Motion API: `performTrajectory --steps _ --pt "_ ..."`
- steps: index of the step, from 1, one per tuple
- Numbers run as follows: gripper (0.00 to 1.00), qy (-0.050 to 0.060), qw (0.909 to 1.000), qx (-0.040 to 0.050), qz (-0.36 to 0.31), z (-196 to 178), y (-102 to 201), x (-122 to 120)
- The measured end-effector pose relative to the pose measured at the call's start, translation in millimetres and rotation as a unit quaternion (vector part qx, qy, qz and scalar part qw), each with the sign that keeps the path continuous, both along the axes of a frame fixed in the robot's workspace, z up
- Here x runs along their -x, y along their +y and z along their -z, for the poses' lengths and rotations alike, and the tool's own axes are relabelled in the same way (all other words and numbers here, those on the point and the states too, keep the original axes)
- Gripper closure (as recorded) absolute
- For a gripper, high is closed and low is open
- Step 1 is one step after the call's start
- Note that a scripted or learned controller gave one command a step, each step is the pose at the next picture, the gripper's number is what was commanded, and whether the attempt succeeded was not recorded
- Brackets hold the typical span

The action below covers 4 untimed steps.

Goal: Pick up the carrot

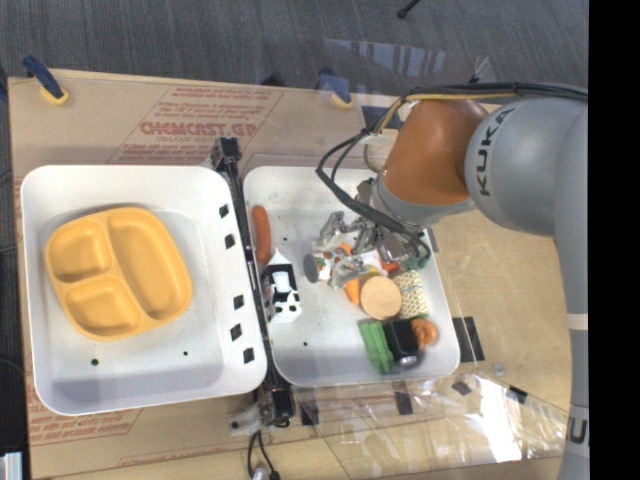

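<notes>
Camera view shows the carrot [353, 289] in the right bin [300, 363], touching the left edge of a round tan disc [380, 297]. The gripper [347, 249] hangs just beyond it, on its far side. Whether it is open or closed, I cannot tell.

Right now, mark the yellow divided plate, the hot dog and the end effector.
yellow divided plate [118, 270], camera view, on the ridge where its compartments meet.
hot dog [262, 232], camera view, middle of its length.
end effector [345, 251], camera view, between its fingertips.
</notes>
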State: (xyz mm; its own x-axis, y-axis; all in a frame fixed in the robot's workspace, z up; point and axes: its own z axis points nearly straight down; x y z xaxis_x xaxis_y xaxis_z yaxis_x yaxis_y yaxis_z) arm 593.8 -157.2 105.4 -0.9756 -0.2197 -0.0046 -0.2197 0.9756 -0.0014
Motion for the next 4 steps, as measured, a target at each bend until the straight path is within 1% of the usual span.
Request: performTrajectory --steps 1,2,3,4 --pt "1.0 -0.003 1.0 0.0006 0.008 -69 18 -46" --pt "0.0 0.0 1.0 0.0003 0.009 -65 17 -44" --pt "0.0 0.006 0.9995 -0.0009 0.03 4 9 25" --pt "1.0 0.0 0.9997 -0.0001 0.026 -10 11 20"
